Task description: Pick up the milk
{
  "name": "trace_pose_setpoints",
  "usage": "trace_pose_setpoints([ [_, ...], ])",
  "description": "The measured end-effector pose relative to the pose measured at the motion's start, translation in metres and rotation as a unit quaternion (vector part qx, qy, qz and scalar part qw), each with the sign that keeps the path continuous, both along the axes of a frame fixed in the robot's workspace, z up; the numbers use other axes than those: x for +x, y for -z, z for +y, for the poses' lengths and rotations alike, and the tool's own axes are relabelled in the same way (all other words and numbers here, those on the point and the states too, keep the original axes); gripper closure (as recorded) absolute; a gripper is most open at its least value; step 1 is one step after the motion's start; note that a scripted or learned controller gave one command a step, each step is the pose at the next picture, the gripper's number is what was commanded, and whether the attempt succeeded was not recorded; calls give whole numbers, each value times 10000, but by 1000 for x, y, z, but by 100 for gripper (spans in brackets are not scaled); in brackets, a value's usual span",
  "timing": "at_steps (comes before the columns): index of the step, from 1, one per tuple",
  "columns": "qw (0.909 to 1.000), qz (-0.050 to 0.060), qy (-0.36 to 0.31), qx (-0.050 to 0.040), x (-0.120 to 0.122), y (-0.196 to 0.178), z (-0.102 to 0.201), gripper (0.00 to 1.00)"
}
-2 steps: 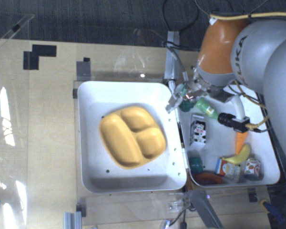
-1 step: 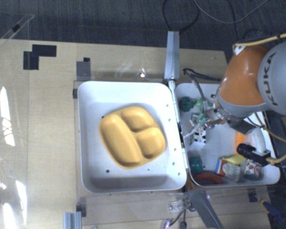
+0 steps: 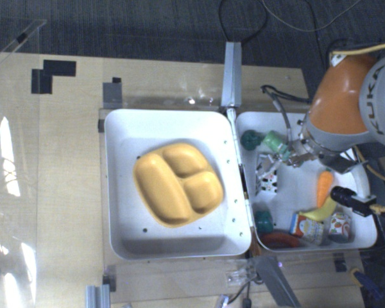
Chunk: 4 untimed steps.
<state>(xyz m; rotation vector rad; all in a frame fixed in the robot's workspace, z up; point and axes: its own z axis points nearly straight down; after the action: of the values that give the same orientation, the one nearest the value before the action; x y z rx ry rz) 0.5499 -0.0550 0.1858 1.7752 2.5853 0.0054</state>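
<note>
From my remote station, the pincer [image 3: 283, 156] sits low over the upper middle of the right bin [image 3: 308, 122], hanging from the wrist of the arm [image 3: 346, 101]. Whether it is parted or closed I cannot tell; the wrist and a tangle of cable cover it, and nothing is visibly held.

Just beside it, toward the bin's left wall, lies the milk [image 3: 267, 181], a small white carton with black cow patches, about halfway down that wall. It appears to lie tilted, though the detail is too small to be sure.

A green bottle [image 3: 262, 140] rests near the bin's upper left corner, very close to the pincer. A teal cup [image 3: 264, 221] sits near the lower left corner. A carrot [image 3: 325, 188] stands toward the right side, and a red and white pouch [image 3: 317, 226] with a red item beside it lies along the bottom edge. The left bin [image 3: 119, 191] carries a large yellow bread-shaped piece [image 3: 178, 183].

Risks, in my judgement: the pincer is nearer the green bottle than the carton's centre, so a descent here could catch the wrong item. The carton lies close to the wall, leaving little room for one side of the grasp; it may slide or tip.

The arm hides the bin's upper right corner.
</note>
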Motion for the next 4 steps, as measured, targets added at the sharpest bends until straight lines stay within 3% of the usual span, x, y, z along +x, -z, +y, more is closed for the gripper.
trace_pose_setpoints([
  [1, 9990, 3, 449, 3, 1, 0, -8, 0],
  [2, 9989, 11, 472, 0, 22, 80, -36, 0],
  [3, 10000, -11, -86, -8, 57, 79, -58, 0],
  [4, 9982, -37, -605, -11, 24, 96, -40, 0],
])
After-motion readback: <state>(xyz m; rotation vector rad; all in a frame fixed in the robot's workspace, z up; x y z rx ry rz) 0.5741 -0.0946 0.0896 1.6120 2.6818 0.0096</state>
